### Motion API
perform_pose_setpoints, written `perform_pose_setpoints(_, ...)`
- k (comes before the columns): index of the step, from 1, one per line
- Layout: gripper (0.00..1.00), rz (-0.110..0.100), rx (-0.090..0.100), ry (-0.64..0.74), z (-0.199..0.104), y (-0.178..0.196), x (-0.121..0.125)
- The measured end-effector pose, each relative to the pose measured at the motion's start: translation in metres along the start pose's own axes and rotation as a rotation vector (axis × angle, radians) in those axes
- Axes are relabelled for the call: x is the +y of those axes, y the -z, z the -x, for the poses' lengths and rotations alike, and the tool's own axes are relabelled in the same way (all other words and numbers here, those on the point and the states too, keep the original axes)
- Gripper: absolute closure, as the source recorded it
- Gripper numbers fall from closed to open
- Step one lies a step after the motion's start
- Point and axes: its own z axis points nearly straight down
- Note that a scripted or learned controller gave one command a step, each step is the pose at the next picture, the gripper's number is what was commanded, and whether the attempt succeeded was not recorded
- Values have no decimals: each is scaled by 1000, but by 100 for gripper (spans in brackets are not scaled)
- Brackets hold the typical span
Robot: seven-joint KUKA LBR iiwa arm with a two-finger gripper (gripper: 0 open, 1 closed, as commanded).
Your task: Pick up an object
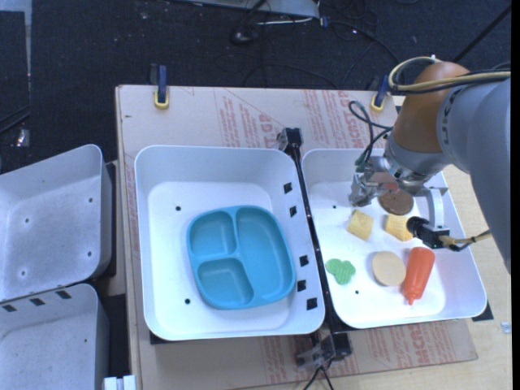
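Your nearest target is a brown disc [397, 202] in the right bin [463, 299], partly hidden under the gripper [375, 187]. You cannot tell the pincer's state. Beside it lie two yellow cheese-like blocks [361, 224], a tan round piece [388, 268], an orange carrot [418, 272] and a green leafy piece [341, 270]. The left bin [162, 315] holds a blue divided plate [240, 255].

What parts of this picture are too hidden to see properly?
- Gripper, camera view: the wrist above covers it, so whether it holds anything is unclear.
- Brown round thing: partly under the wrist; identity unclear.
- Yellow piece: its right side is hidden by a black part.
- Right bin: the arm covers its upper right corner.
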Motion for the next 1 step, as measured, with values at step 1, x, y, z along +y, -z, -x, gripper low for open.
perform_pose_setpoints(1, 100, 1, 2, 3, -5, 40, 4)
